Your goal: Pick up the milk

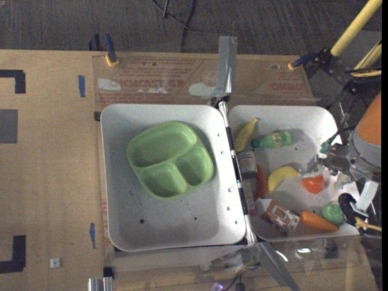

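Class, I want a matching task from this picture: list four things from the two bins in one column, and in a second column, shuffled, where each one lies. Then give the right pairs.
Things
1. green tray
2. carrot
3. green bottle
4. milk

Places
A. right bin, far end, lying on its side
B. middle of the left bin
C. right bin, near edge, just left of the carrot
D. right bin, near edge, next to a small green item

Pairs: 1-B, 2-D, 3-A, 4-C
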Controlling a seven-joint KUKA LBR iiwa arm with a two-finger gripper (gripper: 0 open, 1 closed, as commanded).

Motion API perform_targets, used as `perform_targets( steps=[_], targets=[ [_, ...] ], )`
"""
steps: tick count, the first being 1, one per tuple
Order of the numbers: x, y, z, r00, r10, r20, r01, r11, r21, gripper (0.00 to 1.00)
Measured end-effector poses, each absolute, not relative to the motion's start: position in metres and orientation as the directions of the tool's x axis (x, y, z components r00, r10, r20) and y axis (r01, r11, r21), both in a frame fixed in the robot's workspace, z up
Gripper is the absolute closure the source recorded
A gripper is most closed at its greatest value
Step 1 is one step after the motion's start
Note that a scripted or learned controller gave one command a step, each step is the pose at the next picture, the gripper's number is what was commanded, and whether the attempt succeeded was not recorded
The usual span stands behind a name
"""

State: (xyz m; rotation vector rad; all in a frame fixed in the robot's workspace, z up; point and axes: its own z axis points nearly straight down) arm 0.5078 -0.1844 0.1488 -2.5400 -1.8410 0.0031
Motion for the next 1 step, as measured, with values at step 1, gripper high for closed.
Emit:
perform_targets(
  steps=[1],
  targets=[
    [0.4813, -0.0997, 0.0880, 0.328, 0.945, -0.002, 0.945, -0.328, 0.009, 0.00]
  ],
)
